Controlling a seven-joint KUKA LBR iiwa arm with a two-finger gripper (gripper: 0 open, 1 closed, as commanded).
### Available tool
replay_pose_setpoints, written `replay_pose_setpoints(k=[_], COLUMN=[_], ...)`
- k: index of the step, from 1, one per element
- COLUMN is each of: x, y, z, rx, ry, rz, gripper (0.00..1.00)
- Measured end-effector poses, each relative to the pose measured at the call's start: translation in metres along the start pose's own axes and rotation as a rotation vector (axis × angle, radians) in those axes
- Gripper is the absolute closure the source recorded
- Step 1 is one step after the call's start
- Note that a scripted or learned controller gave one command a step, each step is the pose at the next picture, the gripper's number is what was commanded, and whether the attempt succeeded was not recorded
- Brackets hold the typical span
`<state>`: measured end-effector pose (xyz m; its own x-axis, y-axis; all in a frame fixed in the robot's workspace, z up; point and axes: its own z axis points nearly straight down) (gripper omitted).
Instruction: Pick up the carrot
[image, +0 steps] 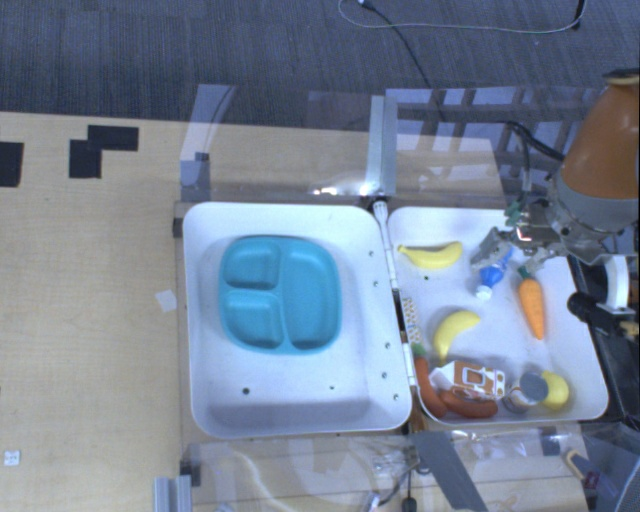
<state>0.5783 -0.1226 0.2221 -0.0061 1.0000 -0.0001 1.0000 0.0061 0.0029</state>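
The orange carrot (532, 307) with a green top lies in the right bin (590, 350), near its right wall, pointing toward the front. My gripper (517, 250) hovers at the back of that bin, just behind and left of the carrot. It is open, and nothing sits between its grey fingers (491, 243). A small blue and white bottle (490, 276) lies right under the left finger.
The right bin also holds two yellow bananas (432, 256) (455, 330), a red sausage (448, 402), a small printed box (476, 378), a grey can (531, 388) and a yellow lemon (556, 391). A blue divided plate (280, 293) rests in the left bin (210, 400).
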Motion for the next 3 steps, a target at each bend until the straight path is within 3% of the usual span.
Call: replay_pose_setpoints(k=[1, 2, 3], x=[-0.076, -0.082, -0.082], y=[-0.024, 0.005, 0.008], z=[0.006, 0.126, 0.114], rx=[-0.002, -0.001, -0.008], ry=[-0.002, -0.001, -0.002], rz=[-0.023, -0.043, -0.044], gripper=[0.0, 0.0, 1.0])
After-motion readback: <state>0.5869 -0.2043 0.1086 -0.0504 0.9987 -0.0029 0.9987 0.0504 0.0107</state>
